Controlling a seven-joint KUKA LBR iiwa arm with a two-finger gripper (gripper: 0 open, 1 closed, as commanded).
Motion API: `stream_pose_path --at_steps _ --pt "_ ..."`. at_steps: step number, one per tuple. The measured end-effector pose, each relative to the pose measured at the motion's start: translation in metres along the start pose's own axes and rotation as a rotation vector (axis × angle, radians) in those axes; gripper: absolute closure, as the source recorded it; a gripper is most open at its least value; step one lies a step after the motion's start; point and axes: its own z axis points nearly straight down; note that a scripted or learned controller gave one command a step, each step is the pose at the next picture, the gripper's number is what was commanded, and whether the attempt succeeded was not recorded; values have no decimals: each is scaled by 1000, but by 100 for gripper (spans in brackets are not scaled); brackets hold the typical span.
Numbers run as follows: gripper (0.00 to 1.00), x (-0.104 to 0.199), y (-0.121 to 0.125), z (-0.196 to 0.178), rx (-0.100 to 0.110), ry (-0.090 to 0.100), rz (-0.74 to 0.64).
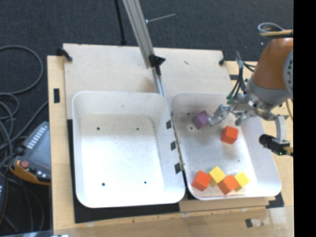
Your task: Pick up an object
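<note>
Pale wooden table (108, 68) underneath, bearing two shallow white plastic bins side by side. Left bin (123, 147) on one side; right bin (261, 181) holding all the blocks. Grey arm with an orange band (274, 63) reaching in from the right, over the upper part of the right bin.

Approach step in hand, by the look of it — nothing lifted yet. End effector (224, 113) low over the bin floor, one pale finger slanting down toward the small purple cube (200, 119), its tip just beside or touching that cube's right face. Cannot tell whether spread or pressed together; no block visible in between. Small orange-red cube (229, 135) just below and slightly right, apart from the purple one.

Near the bin's front edge, well apart from the end effector, a cluster of four: orange cube (201, 180), yellow cube (217, 174), second orange cube (229, 184), second yellow cube (242, 179) — packed close, harder to straddle.

Next move probably calls for centring over the purple cube, one finger on each side, then closing before rising.
</note>
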Motion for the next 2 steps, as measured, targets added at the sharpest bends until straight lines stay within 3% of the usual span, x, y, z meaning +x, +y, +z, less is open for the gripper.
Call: stream_pose_path --at_steps 1,2 --pt "0 28 52 78 5 0 -4" --pt "0 63 51 103 1 -2 -3"
